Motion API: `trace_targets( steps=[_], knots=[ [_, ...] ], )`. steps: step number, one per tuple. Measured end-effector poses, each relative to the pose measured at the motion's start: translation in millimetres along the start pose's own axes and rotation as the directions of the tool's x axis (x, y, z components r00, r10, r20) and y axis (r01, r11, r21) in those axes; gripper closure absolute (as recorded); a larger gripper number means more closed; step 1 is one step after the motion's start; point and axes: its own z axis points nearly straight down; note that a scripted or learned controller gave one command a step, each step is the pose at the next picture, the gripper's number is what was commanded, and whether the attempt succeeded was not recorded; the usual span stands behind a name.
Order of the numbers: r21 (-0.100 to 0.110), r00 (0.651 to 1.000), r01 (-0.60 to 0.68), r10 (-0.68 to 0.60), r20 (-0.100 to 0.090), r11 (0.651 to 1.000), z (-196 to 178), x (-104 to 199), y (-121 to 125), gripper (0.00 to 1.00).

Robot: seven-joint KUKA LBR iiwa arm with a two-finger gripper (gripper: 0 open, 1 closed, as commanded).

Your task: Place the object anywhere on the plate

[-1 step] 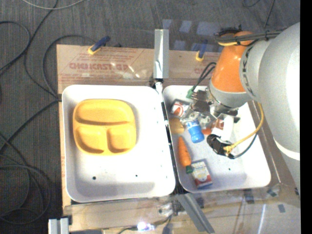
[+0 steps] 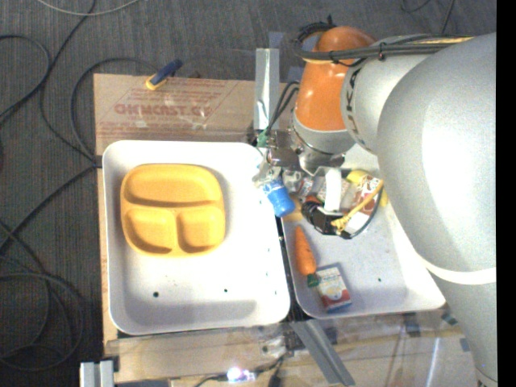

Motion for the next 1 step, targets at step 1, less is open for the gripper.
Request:
trace_targets(
  steps=[1],
  knots=[
    [-0.002, 0.991, 0.134, -0.134, 0.002, 0.991, -14.0, 62.6, 16.6, 1.0]
  ],
)
